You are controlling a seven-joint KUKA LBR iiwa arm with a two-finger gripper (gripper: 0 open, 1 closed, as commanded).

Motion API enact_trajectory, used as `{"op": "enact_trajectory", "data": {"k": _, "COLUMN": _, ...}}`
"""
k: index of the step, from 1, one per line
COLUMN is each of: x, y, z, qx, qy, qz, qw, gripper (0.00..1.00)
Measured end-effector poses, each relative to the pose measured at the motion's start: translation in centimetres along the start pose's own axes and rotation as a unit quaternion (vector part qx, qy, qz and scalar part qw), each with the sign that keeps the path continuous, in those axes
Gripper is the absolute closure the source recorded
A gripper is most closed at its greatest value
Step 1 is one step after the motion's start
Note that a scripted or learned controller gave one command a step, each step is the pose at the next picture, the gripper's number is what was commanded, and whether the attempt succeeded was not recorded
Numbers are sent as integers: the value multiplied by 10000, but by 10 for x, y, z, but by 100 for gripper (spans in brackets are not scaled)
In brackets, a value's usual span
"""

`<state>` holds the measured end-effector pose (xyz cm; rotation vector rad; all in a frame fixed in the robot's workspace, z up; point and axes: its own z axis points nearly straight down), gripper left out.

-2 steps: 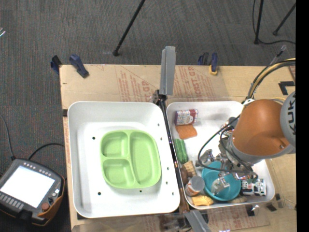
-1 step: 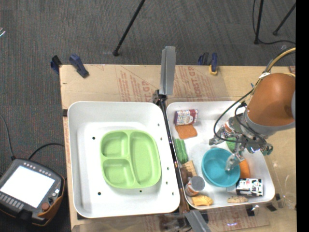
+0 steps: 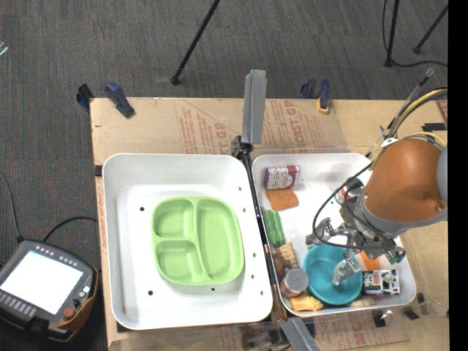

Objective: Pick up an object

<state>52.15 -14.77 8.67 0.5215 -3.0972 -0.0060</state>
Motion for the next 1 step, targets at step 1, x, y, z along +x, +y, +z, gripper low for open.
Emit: {"op": "enact_trajectory", "data": {"k": 1, "x": 18, "y": 33, "z": -2, "qx": 19, "qy": -41, "qz": -443, "qw": 9990, "gripper": 0}}
